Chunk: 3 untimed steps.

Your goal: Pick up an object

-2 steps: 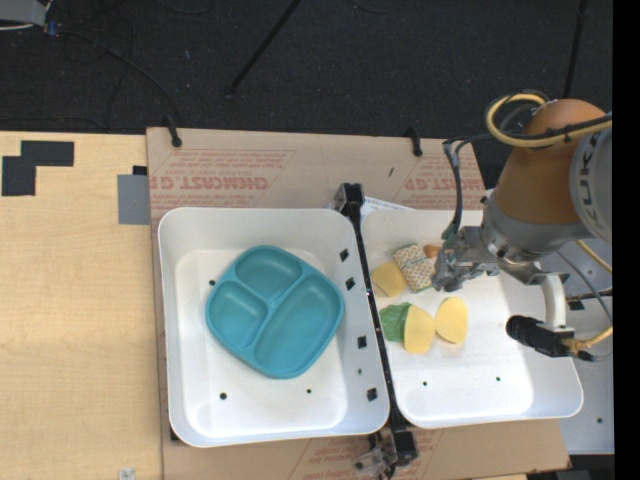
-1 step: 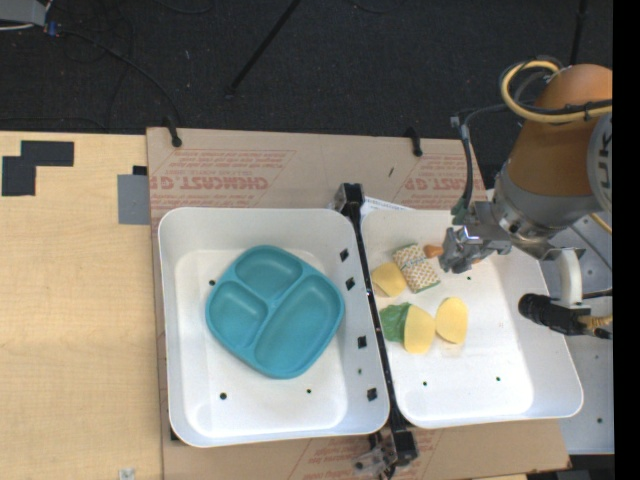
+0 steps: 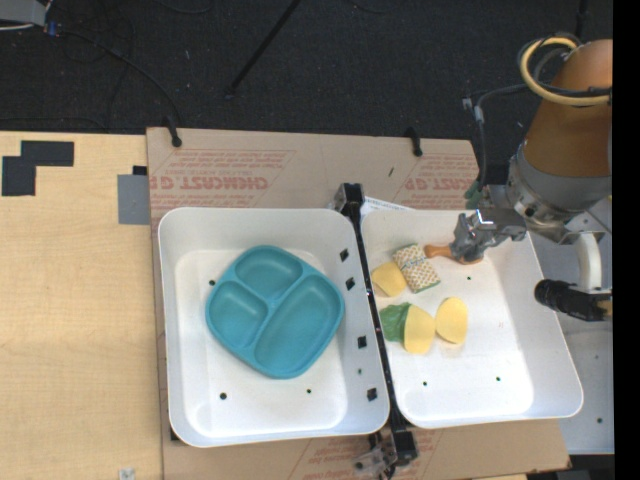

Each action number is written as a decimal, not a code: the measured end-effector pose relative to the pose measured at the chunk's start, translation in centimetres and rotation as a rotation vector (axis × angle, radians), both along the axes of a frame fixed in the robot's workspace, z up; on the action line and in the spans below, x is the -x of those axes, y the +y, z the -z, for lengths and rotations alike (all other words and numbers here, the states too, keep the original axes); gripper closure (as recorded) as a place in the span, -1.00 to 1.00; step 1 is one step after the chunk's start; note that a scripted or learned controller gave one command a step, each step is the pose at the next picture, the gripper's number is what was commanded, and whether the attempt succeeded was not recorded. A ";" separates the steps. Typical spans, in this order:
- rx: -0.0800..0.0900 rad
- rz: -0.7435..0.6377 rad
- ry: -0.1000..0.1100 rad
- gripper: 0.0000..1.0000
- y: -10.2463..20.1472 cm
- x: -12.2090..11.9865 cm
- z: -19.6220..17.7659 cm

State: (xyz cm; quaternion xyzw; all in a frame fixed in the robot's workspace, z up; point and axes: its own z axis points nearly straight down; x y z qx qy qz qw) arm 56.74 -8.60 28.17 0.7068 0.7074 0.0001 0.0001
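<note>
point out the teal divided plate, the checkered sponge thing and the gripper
teal divided plate point(image 3: 275, 311): camera view, left bin, on the ridge between its compartments
checkered sponge point(image 3: 415, 267): camera view, right bin, middle of its patterned top
gripper point(image 3: 469, 249): camera view, at its tip, over the right bin's far side

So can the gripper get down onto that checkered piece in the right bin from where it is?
Probably yes: the gripper hangs just right of the checkered piece, whose top is uncovered, though a yellow piece touches its left side.
</note>
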 end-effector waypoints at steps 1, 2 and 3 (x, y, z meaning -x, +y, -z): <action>-0.001 -0.003 0.005 1.00 5.4 -0.6 1.0; 0.000 -0.003 0.002 1.00 10.6 -2.8 1.4; 0.000 -0.003 0.002 1.00 15.6 -4.6 2.0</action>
